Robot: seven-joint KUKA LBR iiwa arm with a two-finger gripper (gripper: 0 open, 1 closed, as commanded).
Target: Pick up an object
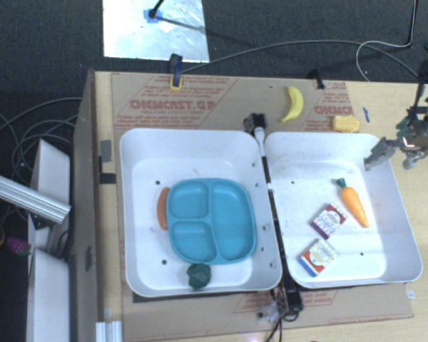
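The right bin holds an orange carrot and two small red-and-white cartons. My gripper hangs over that bin's far right rim, up and to the right of the carrot. It stands open, nothing between its fingers. In the left bin lies a blue divided plate. An orange sausage rests along the plate's left edge, and a dark green lump sits at its front.
A yellow banana and a yellow block lie on the cardboard behind the bins. A black clip sits where the bins meet at the back. Cables run across the floor beyond.
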